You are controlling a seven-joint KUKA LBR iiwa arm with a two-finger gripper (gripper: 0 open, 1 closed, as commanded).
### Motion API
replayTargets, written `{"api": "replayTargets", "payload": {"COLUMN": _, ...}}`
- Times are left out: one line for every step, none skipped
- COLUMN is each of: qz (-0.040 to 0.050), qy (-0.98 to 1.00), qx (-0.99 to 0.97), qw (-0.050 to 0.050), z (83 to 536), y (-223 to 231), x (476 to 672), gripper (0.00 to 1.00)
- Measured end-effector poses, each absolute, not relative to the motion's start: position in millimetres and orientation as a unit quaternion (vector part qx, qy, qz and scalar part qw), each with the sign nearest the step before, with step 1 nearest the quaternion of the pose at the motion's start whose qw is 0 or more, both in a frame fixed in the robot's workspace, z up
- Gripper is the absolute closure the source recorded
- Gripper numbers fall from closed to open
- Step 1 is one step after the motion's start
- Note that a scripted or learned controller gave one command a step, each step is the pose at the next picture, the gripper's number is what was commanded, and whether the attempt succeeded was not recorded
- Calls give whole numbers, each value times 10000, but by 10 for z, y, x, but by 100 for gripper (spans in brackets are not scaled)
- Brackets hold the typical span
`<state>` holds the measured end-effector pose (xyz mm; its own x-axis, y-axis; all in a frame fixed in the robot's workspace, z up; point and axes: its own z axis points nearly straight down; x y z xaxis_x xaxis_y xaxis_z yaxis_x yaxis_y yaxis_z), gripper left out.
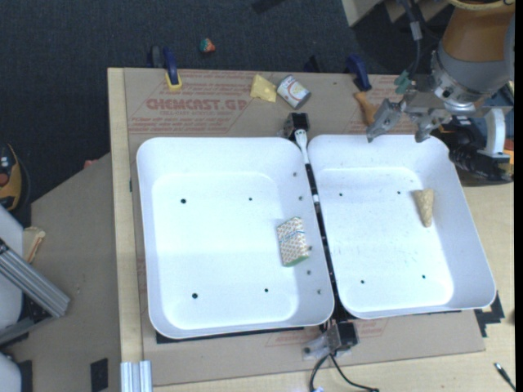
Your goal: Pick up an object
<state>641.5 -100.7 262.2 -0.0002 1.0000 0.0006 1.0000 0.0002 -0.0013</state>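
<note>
Bins: left bin holds a patterned packet, right bin a tan cone; end effector seemingly apart.

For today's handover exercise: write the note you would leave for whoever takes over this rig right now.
Gripper: open, holding nothing, above the far rim of the right bin.
Things: tan cone-shaped piece lies in the right bin near its right side; patterned packet lies in the left bin near the divide.
Done: nothing picked up.
Left: lower onto one item, close, lift.
</note>
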Motion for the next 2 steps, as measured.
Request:
{"api": "replayTargets", "payload": {"qz": -9, "qy": -7074, "qx": -7068, "qw": -10, "z": 2734, "y": -1005, "x": 6422, "gripper": 100}}
{"api": "replayTargets", "payload": {"qz": -22, "qy": -7057, "qx": -7085, "qw": -52, "z": 3482, "y": -1367, "x": 6160, "gripper": 100}}
